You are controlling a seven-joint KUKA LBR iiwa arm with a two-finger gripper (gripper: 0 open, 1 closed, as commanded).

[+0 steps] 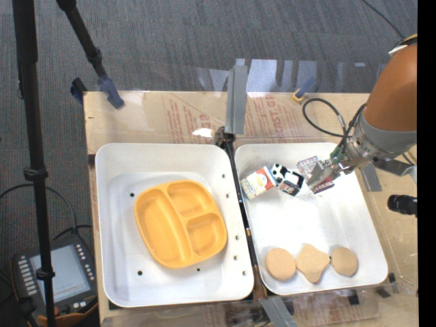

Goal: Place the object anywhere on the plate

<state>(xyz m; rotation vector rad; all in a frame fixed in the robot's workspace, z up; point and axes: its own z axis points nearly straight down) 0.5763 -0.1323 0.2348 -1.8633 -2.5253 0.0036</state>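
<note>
two shallow white bins are seen side by side on a bench of brown board. in the left bin [109, 182] a yellow plate [180, 222] with three compartments is laid flat, slightly turned, near the middle of the bin floor; nothing is seen resting on it. the right bin [354, 223] is separated from the left one by a dark seam [238, 196] where the two rims meet.

along the near edge of the right bin three flat tan pieces [311, 262], shaped like cookies or biscuits, are set in a row, the middle one with an irregular outline and touching its neighbours. they are well apart from the far corner of the bin.

in that far left corner of the right bin a small carton [269, 181] is found, lying on its side and tilted. it is printed pale cream and yellow toward its left end and black and white toward its right end, like a little milk box. it is close to the seam between the bins and well apart from the plate.

the gripper [323, 179] is seen just to the right of the carton, low over the bin floor, reached in from the grey and orange arm [392, 107]. the carton is not seen between the fingers. how far the fingers are parted cannot be told. a black cable [320, 114] is looped beside the wrist.
</note>
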